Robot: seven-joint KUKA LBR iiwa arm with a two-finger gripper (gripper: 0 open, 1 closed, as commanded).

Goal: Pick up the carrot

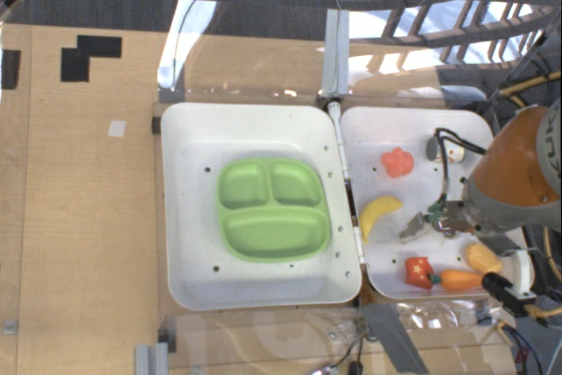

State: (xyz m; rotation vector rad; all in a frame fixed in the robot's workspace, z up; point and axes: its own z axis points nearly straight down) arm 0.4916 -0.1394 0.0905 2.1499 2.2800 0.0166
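Note:
The carrot (462, 280) is orange and lies flat near the front edge of the right bin (413, 129), its tip pointing right. A red pepper (419, 271) touches its left end. My gripper (421, 224) hangs over the middle of the right bin, up and to the left of the carrot and just right of a yellow banana (378, 213). It is apart from the carrot. The grey arm with its orange band (518, 167) comes in from the right.
A pink-red fruit (397, 161) lies at the back of the right bin and a yellow-orange piece (484, 258) sits just above the carrot's right end. The left bin (189, 189) holds a green divided plate (272, 208). Black cables (452, 140) hang by the wrist.

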